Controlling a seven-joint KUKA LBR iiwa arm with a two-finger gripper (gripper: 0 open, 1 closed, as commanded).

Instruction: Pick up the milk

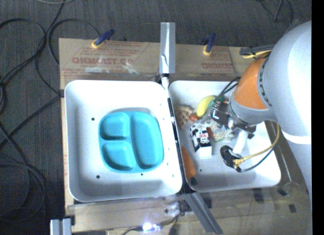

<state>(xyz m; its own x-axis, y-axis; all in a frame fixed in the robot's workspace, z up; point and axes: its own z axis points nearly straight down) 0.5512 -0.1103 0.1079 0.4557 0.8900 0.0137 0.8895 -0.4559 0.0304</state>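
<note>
cow-spotted milk beside carrot

Tray lies in left bin; milk in right bin

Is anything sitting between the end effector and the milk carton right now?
Nothing visible does. The end effector hangs just right of the milk carton in the right bin; the banana lies behind, the carrot in front-left.

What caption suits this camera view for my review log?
KUKA arm reaches into the right bin above the milk carton; blue tray sits in the left bin.
</note>
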